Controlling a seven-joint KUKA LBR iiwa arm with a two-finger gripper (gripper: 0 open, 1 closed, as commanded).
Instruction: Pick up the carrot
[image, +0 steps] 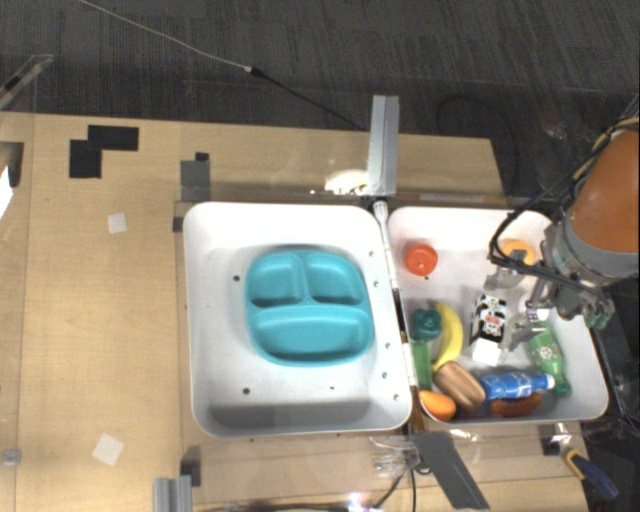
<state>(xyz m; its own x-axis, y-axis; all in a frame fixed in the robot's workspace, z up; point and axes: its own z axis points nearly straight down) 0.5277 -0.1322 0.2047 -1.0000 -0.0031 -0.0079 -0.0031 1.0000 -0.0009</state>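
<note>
Smooth tapered orange carrot (437, 403), right bin corner (415, 420)

Crowded right bin, roomy left bin

The right bin (470, 222) has bare floor along its far side, broken by the orange-red tomato (421, 260). Its near half is packed: banana (451, 334), blue bottle (515, 384), bread roll (459, 383) and carrot (437, 403) touch. The gripper (510, 318) hangs over this clutter. The left bin (215, 400) holds a teal tray (305, 305) mid-floor.
</note>
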